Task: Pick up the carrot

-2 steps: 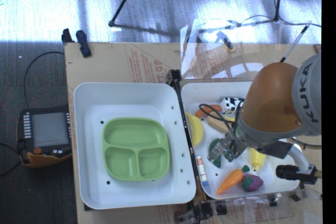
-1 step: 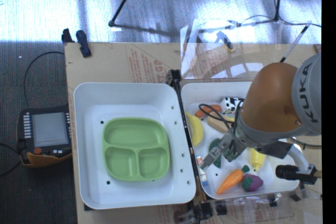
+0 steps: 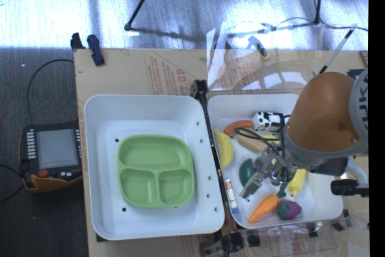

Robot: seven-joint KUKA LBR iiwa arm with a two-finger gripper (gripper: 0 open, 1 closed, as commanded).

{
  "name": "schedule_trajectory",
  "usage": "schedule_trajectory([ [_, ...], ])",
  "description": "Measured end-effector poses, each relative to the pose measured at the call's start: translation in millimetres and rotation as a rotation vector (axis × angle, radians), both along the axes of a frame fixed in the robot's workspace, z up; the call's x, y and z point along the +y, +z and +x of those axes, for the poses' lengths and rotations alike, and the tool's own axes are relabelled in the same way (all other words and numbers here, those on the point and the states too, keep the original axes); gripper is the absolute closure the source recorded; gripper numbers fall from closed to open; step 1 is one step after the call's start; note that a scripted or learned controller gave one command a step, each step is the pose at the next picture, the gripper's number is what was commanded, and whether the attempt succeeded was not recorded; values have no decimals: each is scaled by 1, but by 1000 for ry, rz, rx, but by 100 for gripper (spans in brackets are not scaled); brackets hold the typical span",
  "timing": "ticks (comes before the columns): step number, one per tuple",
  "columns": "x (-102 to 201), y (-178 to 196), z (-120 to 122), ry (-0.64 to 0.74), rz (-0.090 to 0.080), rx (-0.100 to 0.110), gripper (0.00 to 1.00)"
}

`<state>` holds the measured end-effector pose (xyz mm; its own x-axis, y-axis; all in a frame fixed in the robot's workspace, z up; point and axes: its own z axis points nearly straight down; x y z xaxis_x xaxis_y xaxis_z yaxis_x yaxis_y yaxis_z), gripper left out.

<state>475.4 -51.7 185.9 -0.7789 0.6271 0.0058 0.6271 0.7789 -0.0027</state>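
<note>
End effector (image 3: 255, 180) hangs low in the right bin (image 3: 319, 213), just above and left of the carrot (image 3: 264, 208) (orange, lying near the front wall), likely lining up to grab it; its grip I cannot tell.

Green divided plate (image 3: 156, 170) sat centered in the left bin (image 3: 96, 129). Right bin (image 3: 231, 106) held a banana (image 3: 224, 147), a purple item (image 3: 289, 209) near its front edge, and a black-and-white cow toy (image 3: 264, 120). Teach pendant (image 3: 53, 155) lay beyond the bench's left edge.
</note>
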Motion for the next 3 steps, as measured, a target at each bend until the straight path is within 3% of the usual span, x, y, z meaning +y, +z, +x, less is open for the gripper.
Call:
schedule_trajectory([
  [1, -37, -101, 7, 244, 1, -2, 0],
  [2, -36, -91, 8, 234, 4, -4, 100],
  [3, 17, 2, 2, -108, 0, -9, 100],
])
